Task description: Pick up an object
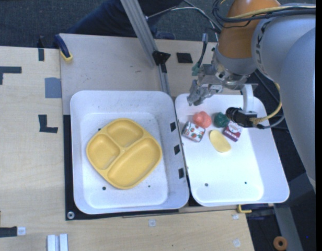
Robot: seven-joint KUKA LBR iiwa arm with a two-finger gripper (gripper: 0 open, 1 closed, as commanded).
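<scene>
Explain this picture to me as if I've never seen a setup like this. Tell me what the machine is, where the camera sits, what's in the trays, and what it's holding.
One camera looks down at a slant on a bench. The grey arm with the orange band is a robot reaching in from the right; its gripper hangs over the far edge of the right bin, with nothing visible between its fingers. That bin holds small toy foods: a red-orange piece, a green one, a yellow one and two small packets. The left bin holds a yellow divided plate.

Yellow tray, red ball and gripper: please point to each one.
Yellow tray [124,153], camera view, on its large compartment.
Red ball [202,118], camera view, on its top.
Gripper [195,99], camera view, between its fingertips.
</scene>
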